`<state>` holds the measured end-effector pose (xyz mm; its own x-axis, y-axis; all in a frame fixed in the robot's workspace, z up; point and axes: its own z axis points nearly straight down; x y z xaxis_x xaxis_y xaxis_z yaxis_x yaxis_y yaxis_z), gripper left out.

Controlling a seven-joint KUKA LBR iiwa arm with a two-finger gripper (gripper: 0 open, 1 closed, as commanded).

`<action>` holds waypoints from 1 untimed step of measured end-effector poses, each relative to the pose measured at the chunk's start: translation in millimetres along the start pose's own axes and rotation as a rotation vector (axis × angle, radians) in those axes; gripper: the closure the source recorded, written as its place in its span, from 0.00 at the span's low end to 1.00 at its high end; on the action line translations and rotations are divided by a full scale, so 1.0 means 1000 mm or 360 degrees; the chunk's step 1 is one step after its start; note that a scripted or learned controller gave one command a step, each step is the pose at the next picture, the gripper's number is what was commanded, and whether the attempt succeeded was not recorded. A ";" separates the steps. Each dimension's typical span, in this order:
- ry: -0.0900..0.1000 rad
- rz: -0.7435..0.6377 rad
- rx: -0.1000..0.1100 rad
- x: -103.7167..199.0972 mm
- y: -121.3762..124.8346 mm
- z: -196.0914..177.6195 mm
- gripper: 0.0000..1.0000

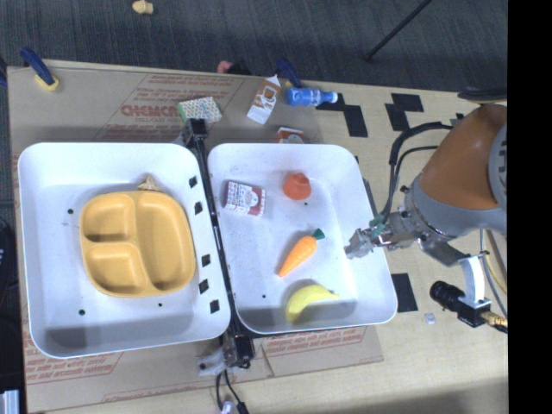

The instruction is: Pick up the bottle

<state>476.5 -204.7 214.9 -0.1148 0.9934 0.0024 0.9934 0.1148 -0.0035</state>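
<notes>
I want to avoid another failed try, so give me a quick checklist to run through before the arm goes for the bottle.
1. Bottle located: ok, the blue bottle lies on the bench beyond the right bin.
2. Bottle free of neighbours: not ok, a small carton lies close beside it.
3. Gripper near the bottle: not ok, it is over the right bin's right rim.
4. Fingers open: cannot tell.
5. Gripper free of other items: cannot tell.
</notes>
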 end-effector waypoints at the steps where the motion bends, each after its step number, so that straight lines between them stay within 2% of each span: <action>1: 0.0002 -0.0101 0.0001 -0.006 -0.001 0.009 1.00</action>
<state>476.1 -210.5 206.2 -0.1779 0.9840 0.0039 0.9840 0.1779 -0.0041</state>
